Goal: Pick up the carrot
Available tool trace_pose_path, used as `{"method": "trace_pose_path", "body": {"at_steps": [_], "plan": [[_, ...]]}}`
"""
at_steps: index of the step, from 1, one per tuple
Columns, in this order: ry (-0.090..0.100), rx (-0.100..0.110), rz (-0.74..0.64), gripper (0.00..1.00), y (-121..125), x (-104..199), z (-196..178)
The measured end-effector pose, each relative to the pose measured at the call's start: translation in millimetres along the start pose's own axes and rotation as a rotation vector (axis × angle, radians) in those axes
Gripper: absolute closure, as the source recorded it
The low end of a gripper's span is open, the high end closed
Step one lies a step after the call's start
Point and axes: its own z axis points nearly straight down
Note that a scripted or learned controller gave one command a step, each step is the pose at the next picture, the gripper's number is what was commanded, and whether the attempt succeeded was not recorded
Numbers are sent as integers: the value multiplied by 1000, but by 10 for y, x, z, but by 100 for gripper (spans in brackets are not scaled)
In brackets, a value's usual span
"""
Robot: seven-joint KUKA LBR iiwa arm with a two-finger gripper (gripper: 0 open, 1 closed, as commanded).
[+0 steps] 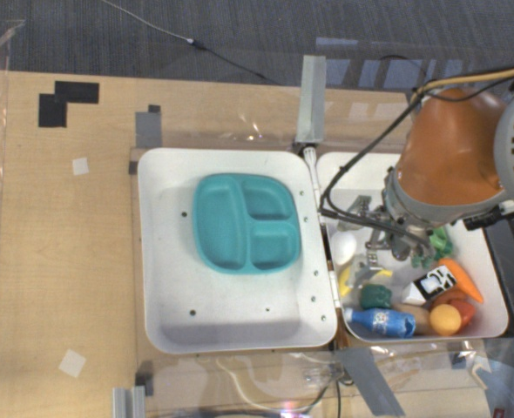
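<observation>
Over the right bin (492,316) hangs the claw (395,251), a little above the toys; I cannot tell its state from this angle. Relative to the claw, the carrot (462,277) lies to the right, just beside a green leafy toy (437,240). Below the claw are a dark green toy (376,296), a blue bottle (382,323) and an orange ball (446,320). Left of the claw, the other bin (165,320) on the table (57,268) holds a teal divided plate (246,223).
</observation>
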Motion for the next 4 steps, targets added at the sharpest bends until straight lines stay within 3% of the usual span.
{"method": "trace_pose_path", "body": {"at_steps": [4], "plan": [[0, 0, 0, 0, 0, 0, 0]]}}
